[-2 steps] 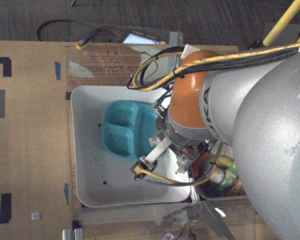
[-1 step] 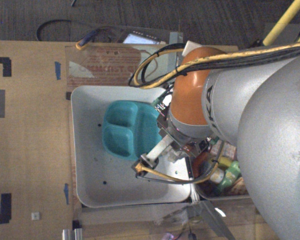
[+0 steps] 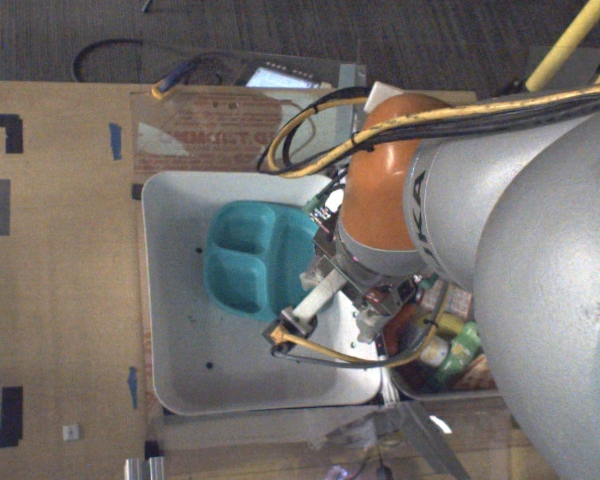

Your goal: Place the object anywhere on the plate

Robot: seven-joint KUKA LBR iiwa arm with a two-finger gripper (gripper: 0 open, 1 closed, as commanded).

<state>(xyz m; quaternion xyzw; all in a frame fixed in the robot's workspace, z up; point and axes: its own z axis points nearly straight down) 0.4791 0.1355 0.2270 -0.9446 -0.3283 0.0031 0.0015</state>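
A teal plate (image 3: 248,258) with divided compartments lies in the left white bin (image 3: 180,348), in its upper middle part. Nothing rests on the part of the plate that shows. The arm's orange band and grey wrist cover the plate's right edge. My gripper (image 3: 372,308) hangs below the wrist, over the seam between the two bins, just right of the plate. The wrist hides most of it. No object can be seen between its fingers.
The right bin is mostly covered by the arm; several colourful items (image 3: 450,353) show at its left end, beside the gripper. A few dark specks dot the left bin's floor. The wooden bench (image 3: 60,268) extends to the left.
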